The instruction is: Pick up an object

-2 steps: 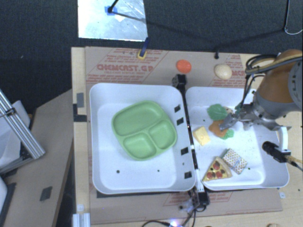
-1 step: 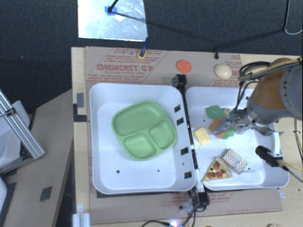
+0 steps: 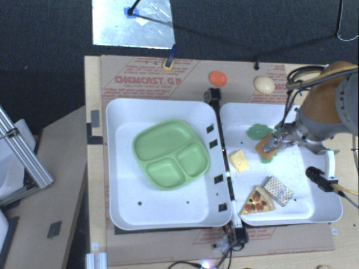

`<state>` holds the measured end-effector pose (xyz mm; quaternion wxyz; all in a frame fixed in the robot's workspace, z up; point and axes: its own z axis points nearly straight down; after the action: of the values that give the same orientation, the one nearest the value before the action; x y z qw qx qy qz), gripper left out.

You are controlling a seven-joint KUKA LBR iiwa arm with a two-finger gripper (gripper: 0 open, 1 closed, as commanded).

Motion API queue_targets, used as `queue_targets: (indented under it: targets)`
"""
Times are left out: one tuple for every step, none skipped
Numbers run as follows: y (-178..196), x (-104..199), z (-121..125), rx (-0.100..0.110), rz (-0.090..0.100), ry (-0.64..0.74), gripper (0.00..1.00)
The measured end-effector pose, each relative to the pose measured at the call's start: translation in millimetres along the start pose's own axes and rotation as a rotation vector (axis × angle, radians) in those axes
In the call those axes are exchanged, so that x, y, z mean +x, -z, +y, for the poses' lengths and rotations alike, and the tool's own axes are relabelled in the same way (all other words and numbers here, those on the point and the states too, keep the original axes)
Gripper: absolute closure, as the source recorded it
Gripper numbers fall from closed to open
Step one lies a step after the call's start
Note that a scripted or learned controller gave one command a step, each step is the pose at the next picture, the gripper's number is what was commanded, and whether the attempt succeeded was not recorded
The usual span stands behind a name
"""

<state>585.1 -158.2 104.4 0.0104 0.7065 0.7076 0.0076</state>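
Over the right bin (image 3: 322, 209), the claw (image 3: 273, 144) presses down on an orange toy (image 3: 265, 148) beside a green leaf (image 3: 258, 131). Its 2 fingers seem to close on that toy. Cheese wedge (image 3: 239, 161), pizza slice (image 3: 257, 202) and patterned block (image 3: 278, 190) lie nearer the front.

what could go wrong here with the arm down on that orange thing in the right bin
The end effector sits over the small orange carrot-like toy, which lies against the flat green leaf-shaped piece; a grasp could catch or drag the leaf too. The toy is small and partly hidden, so the grip may slip off. A nudge could also push it toward the yellow cheese wedge.
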Motion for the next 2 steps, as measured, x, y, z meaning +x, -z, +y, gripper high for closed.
queue_targets:
  targets:
    - [64.4, 2.9, 2.7, 0.018, 0.002, 0.004, 1.0]
    - [118.8, 2.5, 5.9, 0.018, 0.002, 0.004, 1.0]
